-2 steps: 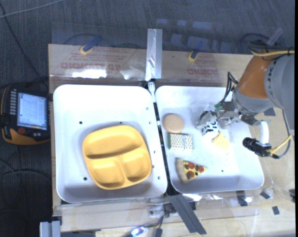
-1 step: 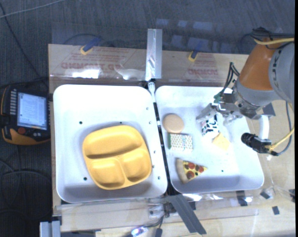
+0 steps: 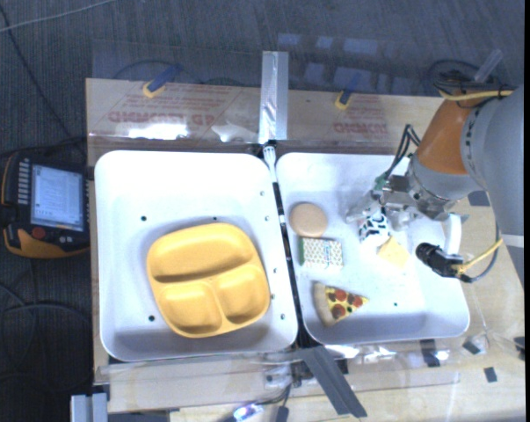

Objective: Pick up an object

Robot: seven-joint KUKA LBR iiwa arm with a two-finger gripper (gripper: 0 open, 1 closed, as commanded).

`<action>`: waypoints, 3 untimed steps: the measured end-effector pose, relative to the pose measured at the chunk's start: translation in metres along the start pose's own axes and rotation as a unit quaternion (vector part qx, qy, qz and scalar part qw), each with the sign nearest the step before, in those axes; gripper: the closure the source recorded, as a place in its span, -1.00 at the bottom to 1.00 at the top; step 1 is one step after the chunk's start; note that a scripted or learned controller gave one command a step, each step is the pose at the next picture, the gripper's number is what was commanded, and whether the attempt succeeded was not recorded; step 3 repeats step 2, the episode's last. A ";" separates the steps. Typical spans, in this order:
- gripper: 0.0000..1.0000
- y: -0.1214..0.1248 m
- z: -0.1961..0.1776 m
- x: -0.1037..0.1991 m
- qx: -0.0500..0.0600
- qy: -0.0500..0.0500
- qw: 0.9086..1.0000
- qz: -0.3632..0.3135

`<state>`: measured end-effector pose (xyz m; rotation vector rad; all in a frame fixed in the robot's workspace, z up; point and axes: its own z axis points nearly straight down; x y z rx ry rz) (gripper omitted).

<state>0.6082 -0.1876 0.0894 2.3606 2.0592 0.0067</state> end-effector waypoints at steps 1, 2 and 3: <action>1.00 0.001 -0.010 0.001 0.000 0.000 1.000 -0.001; 1.00 0.003 -0.111 -0.001 0.006 -0.001 0.999 0.044; 1.00 0.003 -0.111 -0.001 0.006 -0.001 0.999 0.044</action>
